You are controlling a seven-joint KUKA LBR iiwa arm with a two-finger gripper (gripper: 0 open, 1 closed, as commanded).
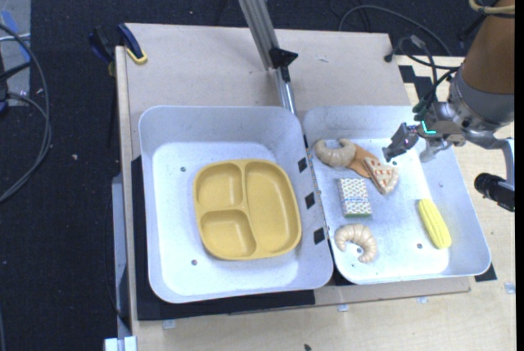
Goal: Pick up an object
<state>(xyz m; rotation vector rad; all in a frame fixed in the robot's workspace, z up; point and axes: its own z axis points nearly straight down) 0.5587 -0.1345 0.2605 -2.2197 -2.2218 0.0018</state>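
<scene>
Tool [401, 143] hovers above right bin [467, 202] holding croissants [357, 240], corn [433, 222].

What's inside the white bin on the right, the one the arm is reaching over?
The right bin holds two croissants, a pizza slice, a small patterned box and a corn cob. The pincer hovers above, hiding some of the bin's floor.

arm [491, 55] cut off at right edge, claw [401, 143] fingers too small to tell

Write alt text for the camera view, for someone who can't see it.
A grey arm's gripper hangs over the right bin, which holds two croissants, a pizza slice, a small box and corn. The left bin holds a yellow tray.
</scene>
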